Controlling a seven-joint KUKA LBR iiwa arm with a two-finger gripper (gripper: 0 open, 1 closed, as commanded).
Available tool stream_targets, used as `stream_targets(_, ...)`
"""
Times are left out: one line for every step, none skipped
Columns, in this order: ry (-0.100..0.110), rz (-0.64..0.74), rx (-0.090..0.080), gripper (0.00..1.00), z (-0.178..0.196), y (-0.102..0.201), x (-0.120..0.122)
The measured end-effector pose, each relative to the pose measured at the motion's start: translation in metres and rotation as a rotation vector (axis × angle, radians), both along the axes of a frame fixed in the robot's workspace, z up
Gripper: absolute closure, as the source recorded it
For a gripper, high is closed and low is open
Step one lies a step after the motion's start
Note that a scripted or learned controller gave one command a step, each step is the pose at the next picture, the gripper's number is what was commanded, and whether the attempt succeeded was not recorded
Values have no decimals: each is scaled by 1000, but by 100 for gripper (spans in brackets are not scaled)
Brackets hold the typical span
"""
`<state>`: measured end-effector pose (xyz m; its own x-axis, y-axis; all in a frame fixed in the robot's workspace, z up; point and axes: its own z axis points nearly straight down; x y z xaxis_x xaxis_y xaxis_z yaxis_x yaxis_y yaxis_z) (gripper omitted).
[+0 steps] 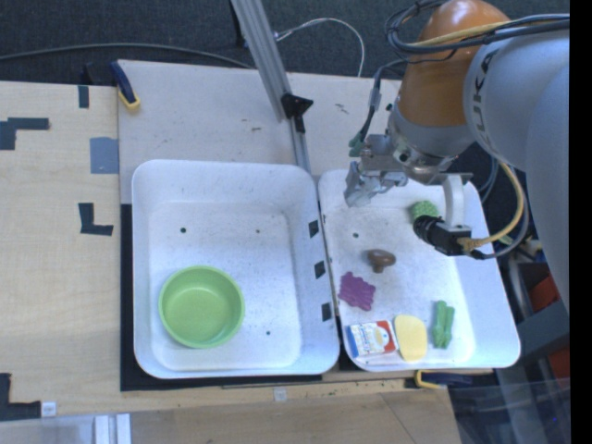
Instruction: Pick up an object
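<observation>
My gripper (363,192) hangs over the back left part of the right bin (481,336), with nothing visible between its fingers. Below it on the bin floor lies a small brown object (380,260). A purple piece (357,290) lies nearer the front. Along the front edge sit a red and white packet (371,339), a yellow piece (411,337) and a green ridged piece (443,324). A green round object (425,210) rests at the back right, partly behind the arm's cable.
The left bin (148,192) holds a light green bowl (201,306) in its front left corner. A grey metal pole (268,54) slants up from between the bins. The arm's bulk covers the upper right. A black cable (458,243) loops over the right bin.
</observation>
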<state>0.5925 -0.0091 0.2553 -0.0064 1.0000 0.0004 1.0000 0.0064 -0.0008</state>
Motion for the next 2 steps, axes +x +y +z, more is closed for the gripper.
stream_targets(-1,0,0,100,-8,51,36)
stream_targets(1,-1,0,100,-30,99,57)
